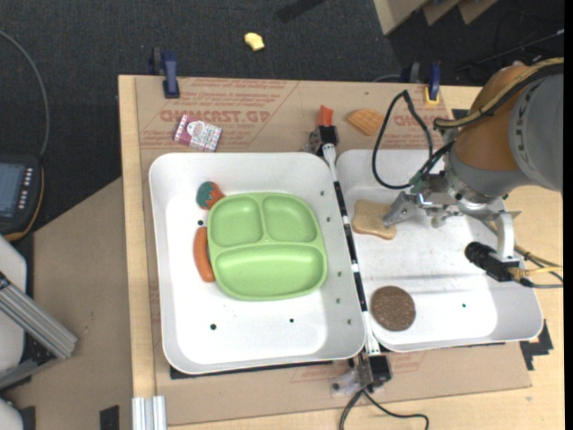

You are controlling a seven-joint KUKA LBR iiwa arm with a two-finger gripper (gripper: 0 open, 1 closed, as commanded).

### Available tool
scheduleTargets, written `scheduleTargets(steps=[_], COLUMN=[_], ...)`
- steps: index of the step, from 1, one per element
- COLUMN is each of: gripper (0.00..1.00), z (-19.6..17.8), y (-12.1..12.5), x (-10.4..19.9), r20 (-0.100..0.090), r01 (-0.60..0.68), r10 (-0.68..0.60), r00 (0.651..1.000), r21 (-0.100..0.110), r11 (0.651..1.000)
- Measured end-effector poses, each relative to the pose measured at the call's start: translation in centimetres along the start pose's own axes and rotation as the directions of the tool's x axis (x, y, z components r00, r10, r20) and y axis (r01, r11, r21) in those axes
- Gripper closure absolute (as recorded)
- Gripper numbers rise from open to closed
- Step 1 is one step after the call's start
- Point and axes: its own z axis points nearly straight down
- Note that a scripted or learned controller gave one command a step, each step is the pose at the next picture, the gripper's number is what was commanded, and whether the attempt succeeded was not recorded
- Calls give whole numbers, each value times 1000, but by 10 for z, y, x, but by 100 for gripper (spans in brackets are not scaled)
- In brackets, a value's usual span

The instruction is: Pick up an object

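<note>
Jaws of the gripper (400,213) parted, tips just beside the toast slice (373,219), nothing between.

Gripper (400,215) hanging over right bin (501,316), beside toast (373,219); patty (393,308) lying at toast's 6 o'clock.

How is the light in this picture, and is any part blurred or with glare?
Camera view: even, soft light; the white bins are bright but not washed out; faint shadows beside the green tray and under the arm; the arm looks slightly soft, while the brown disc is sharp.
</note>
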Motion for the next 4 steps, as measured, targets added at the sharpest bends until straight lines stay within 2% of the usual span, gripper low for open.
scheduleTargets(steps=[1,2,3,4], gripper=[0,0,0,0], z=[17,-69,-60,-12], y=[14,74,13,19], x=[-52,-92,-14,15], r20=[7,12,0,2], r01=[-6,-2,1,-1], r10=[6,3,-1,1], r00=[1000,1000,1000,1000], r21=[-10,-21,-4,-1], r11=[1000,1000,1000,1000])
